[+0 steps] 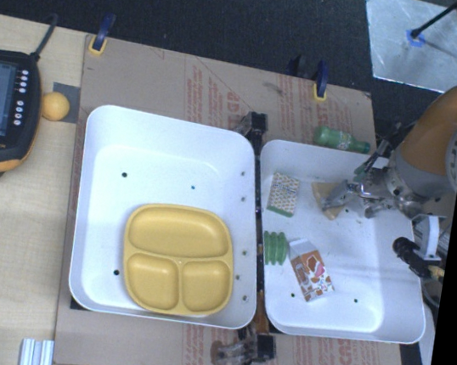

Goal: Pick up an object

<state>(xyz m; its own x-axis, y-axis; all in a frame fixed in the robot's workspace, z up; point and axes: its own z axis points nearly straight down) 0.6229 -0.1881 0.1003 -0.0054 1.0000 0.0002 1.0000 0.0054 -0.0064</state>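
we see the hand (348,196) low in the right bin (361,323), right by a tan object (329,198). can't tell if it's spread or pinching. yellow tray (178,257) sits in the left bin (114,142).

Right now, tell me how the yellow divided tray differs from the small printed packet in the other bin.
The yellow tray lies in the left bin; the printed packet lies in the right bin. The yellow tray is far larger, covering much of its bin floor, while the printed packet is small. The yellow tray is one plain colour with three compartments; the printed packet is white with red-brown print. Both lie flat.
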